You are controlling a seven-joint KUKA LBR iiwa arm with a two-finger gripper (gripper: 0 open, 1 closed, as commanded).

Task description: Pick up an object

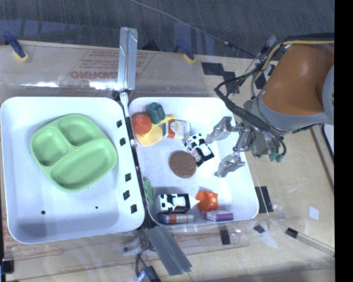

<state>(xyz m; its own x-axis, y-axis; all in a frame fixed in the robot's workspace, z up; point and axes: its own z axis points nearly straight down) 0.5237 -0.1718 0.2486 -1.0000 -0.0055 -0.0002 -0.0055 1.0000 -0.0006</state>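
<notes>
Hovering over right bin (247, 184), gripper (223, 147) low, fingers spread wide apart, nothing between them. One finger (219, 130) up-frame, other (229, 166) down-frame; gap opens leftward toward the clutter. Arm (294, 81) entering from right, orange band above wrist, cables looped beside it.

Right bin contents: cow toy (198, 147) just left of the open gap, near both fingers, contact not clear. Brown disc (182, 164) just below-left of cow toy, touching or nearly so. Small carton (177, 128) up-left of it. Orange ball (142, 123), yellow piece (150, 136) and green piece (155, 111) bunched at top-left corner. Along the bottom wall: second cow-print block (174, 202), orange toy (207, 200), marker (176, 218), purple box (217, 216). Left bin (23, 216) carries green divided plate (74, 150), well apart from gripper.

Step, as judged: approach and alignment, grasp not yet made. No object lifted. Likeliest target the cow toy, being nearest the open fingers, though not certain.

Next move, as judged: shift left until cow toy sits squarely between fingers, drop to bin floor level, close, then lift straight. Needs care: brown disc crowding cow toy on one side, so lower finger could land on the disc or nudge it. Cow toy small, irregular in shape; off-centre pinch likely to squirt it out.
</notes>
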